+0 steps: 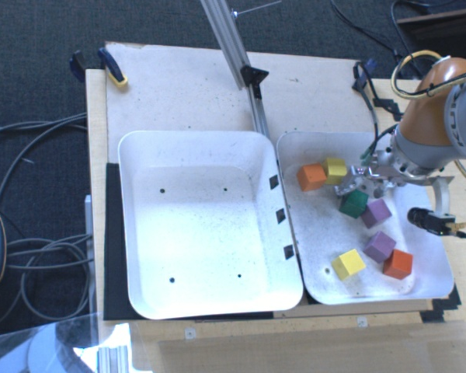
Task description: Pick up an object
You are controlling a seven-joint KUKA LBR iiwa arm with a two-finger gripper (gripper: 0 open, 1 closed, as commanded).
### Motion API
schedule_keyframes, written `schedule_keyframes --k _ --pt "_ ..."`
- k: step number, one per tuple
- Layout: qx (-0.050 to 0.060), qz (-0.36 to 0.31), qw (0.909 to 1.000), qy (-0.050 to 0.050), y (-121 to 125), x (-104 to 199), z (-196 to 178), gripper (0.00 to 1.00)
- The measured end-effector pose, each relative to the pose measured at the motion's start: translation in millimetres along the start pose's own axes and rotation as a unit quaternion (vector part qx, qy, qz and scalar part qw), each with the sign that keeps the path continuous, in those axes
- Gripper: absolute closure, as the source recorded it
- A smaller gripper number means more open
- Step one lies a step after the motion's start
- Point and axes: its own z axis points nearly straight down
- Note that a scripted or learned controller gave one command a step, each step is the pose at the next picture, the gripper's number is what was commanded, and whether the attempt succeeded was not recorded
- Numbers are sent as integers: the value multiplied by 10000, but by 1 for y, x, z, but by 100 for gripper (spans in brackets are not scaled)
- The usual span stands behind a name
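The right bin (443, 274) holds several small blocks. An orange block (311, 176) and a yellow block (335, 167) sit at its upper left. A green block (354, 203) lies just below them, touching a purple block (377, 211). Further forward are another purple block (380, 246), a yellow block (348, 264) and an orange-red block (398, 263). My gripper (357, 180) reaches in from the right and hangs low, right over the green block's upper edge and beside the yellow block. Nothing shows held in it.
The left bin (132, 169) is beside the right one, with a dark divider strip (279, 212) between them. A slanted metal pole (229, 33) rises behind the bins. A black part (431, 221) juts out near the right bin's right wall. Cables lie on the floor.
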Motion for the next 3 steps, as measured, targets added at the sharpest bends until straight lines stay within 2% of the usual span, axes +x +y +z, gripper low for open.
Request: schedule_keyframes --k 1,3 --pt "-47 -2 10000 -13 3 -1 -15 100" --pt "-69 -9 10000 -23 8 -1 -106 100"
